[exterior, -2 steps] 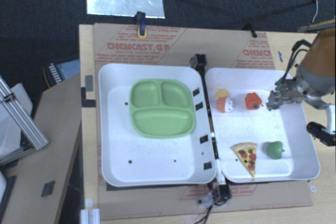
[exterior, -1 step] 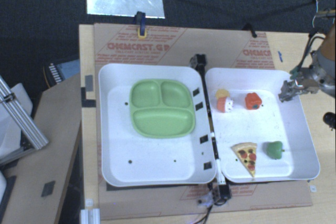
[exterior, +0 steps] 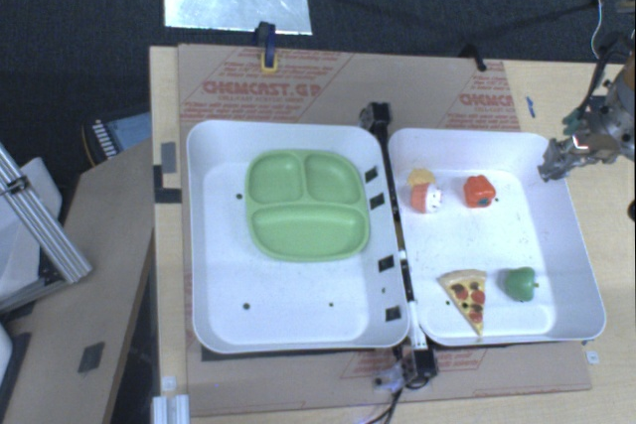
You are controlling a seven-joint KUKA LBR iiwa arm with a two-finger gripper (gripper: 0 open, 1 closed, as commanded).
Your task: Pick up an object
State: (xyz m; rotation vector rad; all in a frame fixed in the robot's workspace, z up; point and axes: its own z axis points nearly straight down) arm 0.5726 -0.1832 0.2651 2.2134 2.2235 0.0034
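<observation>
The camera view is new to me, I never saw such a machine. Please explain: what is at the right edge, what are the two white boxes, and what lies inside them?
The picture is taken from one fixed camera above a bench, looking down at a slant. At the right edge you see the end of a robot arm; its gripper hangs over the far right rim of the right bin. I see nothing held in it. That bin contains four toy foods: a small red-and-white toy, a red pepper, a pizza slice and a green pepper. The left bin holds a green divided plate.
</observation>
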